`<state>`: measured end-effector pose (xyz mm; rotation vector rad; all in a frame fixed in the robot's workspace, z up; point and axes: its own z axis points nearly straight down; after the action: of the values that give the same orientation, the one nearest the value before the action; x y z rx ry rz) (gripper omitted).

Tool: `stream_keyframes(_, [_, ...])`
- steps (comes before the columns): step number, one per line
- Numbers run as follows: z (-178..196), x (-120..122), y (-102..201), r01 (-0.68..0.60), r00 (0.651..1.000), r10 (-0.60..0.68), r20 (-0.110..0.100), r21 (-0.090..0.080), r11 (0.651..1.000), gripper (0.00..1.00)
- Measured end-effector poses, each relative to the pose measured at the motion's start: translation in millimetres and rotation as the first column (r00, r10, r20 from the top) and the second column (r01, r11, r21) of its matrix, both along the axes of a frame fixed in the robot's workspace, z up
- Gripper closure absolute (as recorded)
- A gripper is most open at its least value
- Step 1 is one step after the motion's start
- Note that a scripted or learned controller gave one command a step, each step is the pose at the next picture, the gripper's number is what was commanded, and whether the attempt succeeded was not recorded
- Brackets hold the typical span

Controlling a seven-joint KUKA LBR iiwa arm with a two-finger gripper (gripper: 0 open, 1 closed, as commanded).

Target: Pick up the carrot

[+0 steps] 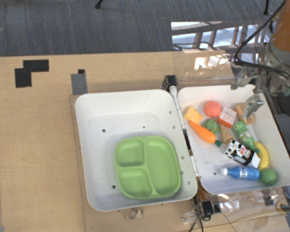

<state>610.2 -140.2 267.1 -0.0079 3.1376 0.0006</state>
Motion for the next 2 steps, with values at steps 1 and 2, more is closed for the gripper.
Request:
stream_keyframes(1, [-149.0,-28.0,50.1,0.021,1.0,-0.021,-0.011,0.003,1.0,0.0])
stream_keyframes(2, [-178.9,-20.3,57.6,0.227,0.974,-0.227,0.005,0.001,0.974,0.0])
